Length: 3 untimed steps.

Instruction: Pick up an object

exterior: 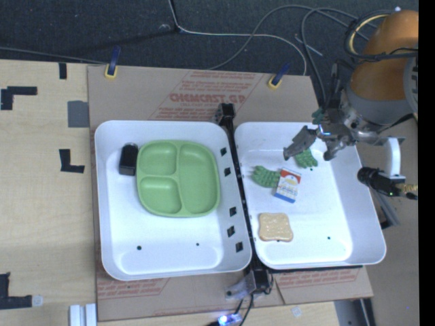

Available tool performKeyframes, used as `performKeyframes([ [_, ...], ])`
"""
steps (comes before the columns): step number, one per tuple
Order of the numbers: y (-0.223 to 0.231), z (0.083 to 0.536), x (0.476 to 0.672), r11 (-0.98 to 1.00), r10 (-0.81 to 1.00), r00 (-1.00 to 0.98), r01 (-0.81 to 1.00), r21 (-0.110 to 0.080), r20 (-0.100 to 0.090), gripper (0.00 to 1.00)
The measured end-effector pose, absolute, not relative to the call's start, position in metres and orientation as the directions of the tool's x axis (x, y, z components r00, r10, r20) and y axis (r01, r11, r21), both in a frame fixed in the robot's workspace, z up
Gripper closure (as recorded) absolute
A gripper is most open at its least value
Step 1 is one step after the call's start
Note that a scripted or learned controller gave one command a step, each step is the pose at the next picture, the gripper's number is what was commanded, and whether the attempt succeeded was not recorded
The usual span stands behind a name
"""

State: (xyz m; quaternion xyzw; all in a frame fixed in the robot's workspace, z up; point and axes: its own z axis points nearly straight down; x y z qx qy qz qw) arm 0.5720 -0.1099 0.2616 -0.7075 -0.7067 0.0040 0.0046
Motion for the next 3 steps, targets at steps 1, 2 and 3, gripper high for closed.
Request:
performKeyframes([
  [1, -0.110, 0.267, 0.574, 0.001, 1.000, -0.001, 1.000, -0.002, 0.000, 0.00],
  [2, -0.105, 0.207, 0.580, 0.002, 1.000, -0.002, 1.000, -0.006, 0.000, 0.00],
  [3, -0.105, 0.163, 0.578, 0.001, 1.000, -0.001, 1.000, -0.006, -0.001, 0.00],
])
